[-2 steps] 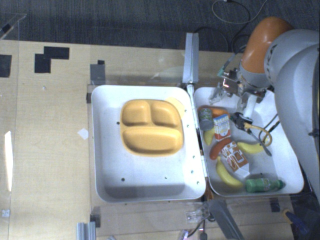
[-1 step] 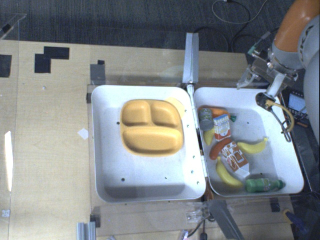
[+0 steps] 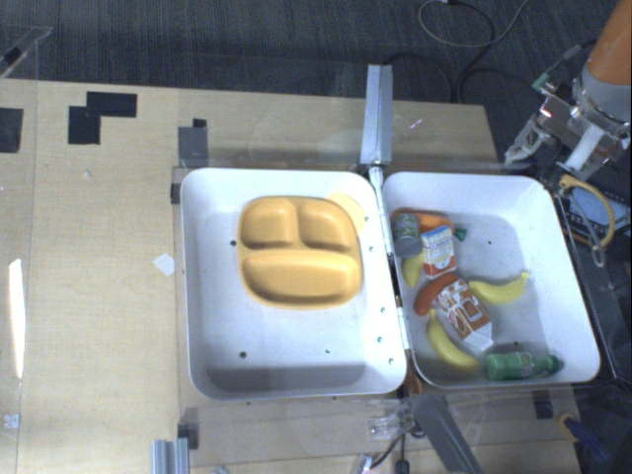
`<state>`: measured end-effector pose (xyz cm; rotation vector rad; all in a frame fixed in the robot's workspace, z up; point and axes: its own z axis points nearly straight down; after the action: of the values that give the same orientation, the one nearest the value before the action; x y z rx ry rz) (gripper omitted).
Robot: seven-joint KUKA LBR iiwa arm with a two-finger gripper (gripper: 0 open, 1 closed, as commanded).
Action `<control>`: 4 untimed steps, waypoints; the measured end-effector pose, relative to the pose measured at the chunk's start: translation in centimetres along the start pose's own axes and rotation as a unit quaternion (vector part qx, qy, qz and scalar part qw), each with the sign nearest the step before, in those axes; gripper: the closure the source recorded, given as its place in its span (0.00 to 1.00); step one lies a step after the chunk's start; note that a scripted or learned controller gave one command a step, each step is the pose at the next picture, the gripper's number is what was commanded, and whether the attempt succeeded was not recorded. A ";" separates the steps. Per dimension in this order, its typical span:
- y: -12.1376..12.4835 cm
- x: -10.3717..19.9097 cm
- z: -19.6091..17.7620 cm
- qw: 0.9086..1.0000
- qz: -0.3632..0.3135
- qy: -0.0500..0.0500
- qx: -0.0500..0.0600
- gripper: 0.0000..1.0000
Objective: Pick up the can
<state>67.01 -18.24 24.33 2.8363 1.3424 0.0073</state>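
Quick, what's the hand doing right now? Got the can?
Hand: cannot be told; it sits beyond the right bin's far corner. The can lies in that bin, untouched.

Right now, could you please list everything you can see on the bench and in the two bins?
Left bin: one, white, left half of the bench.
Divided tray: one, yellow, three compartments, upside down, in the left bin.
Right bin: one, white, beside the left bin.
Can: one, grey-green, top left corner of the right bin.
Bananas: two, yellow, one mid-right, one lower down.
Snack packets: two, orange and white, one near the can, one below it.
Sausage-like item: one, red-orange, between the packets.
Bottle: one, green, lying along the right bin's front edge.
Arm: one, grey with orange band, upper right, outside the bins; the claw's state is unclear.
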 end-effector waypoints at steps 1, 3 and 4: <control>-2.2 -0.9 10.2 0.983 0.183 -0.001 0.001 0.00; -5.1 4.7 12.0 0.975 0.223 0.001 0.001 0.00; -5.1 4.9 10.8 0.976 0.219 0.002 0.000 1.00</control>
<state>66.25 -11.27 13.53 3.0644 0.6881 0.0145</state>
